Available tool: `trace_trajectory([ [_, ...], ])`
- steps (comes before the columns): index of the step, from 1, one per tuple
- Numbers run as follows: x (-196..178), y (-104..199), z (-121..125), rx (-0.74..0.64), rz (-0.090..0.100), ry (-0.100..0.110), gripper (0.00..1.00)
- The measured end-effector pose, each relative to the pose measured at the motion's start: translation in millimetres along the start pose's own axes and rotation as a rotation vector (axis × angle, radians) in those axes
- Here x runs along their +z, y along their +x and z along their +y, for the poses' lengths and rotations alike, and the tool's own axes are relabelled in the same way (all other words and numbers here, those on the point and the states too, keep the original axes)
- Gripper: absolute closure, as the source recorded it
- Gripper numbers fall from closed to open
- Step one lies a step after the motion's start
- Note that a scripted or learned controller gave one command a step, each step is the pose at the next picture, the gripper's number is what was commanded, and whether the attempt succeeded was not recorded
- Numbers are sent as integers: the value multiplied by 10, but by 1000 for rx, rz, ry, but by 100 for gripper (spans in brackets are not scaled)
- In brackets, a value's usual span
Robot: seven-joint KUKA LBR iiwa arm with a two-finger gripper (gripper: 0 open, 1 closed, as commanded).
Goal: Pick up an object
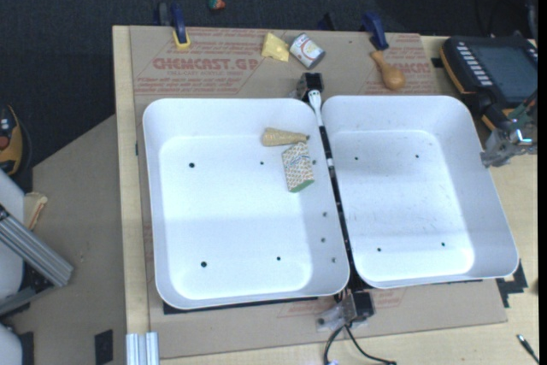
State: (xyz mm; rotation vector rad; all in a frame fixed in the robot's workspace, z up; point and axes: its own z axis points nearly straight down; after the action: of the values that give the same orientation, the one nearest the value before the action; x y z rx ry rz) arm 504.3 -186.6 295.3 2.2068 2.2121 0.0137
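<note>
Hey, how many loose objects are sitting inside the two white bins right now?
2, both in the left bin, near its upper right: a tan cone-shaped piece and a patterned packet just below it. Nothing looks hidden.

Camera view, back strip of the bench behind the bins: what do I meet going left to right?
Blue clamp → yellow wedge-shaped piece → small white box → second blue clamp → brown wooden piece with a round end.

Grey metal end effector (510, 138), angular, glinting parts, at right edge
</note>
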Motion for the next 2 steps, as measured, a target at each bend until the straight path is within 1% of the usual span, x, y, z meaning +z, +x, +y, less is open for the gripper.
trace_trajectory([
  [1,-2504,28,2,0,-2,-4,100],
  [2,-1403,519,388,-3,9,26,100],
])
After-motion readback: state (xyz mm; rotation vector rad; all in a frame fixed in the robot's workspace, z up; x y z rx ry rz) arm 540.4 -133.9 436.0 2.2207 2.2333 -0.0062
